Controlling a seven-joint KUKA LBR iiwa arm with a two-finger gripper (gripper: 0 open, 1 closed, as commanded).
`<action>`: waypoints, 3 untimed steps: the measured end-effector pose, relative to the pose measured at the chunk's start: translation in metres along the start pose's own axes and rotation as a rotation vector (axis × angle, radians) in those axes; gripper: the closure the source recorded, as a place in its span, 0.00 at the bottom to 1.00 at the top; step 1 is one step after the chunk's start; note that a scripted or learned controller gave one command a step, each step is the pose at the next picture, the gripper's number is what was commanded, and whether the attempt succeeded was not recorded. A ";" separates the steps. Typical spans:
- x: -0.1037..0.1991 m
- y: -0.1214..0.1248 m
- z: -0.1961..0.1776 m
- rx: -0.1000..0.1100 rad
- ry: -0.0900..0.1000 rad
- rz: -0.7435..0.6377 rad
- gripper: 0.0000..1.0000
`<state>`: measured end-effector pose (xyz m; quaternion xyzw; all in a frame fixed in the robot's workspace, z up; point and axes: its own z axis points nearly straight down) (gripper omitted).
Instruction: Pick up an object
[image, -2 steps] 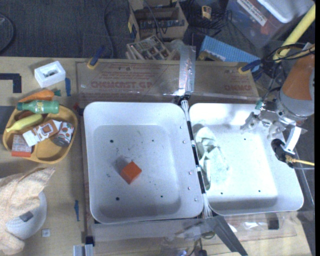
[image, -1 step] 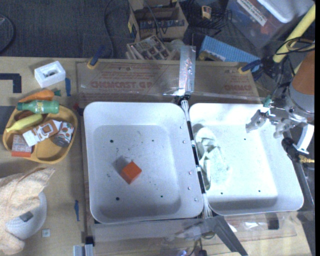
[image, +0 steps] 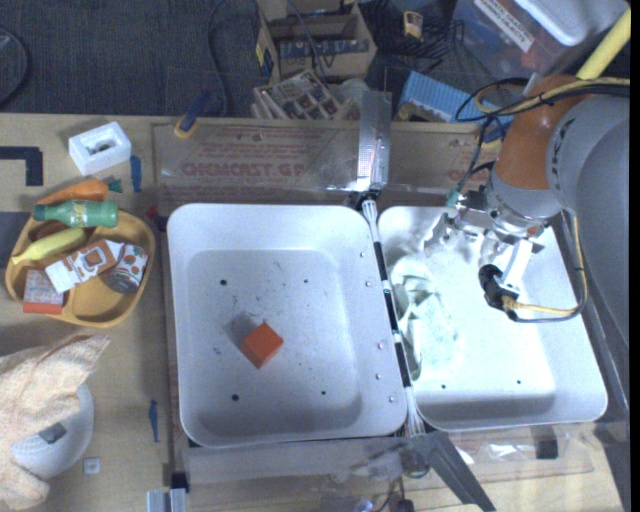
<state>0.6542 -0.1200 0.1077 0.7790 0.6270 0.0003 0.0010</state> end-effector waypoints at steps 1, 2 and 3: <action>-0.073 0.005 -0.006 -0.003 -0.001 -0.129 0.00; -0.073 0.006 -0.017 -0.008 -0.004 -0.130 1.00; -0.073 0.006 -0.017 -0.007 -0.004 -0.130 0.00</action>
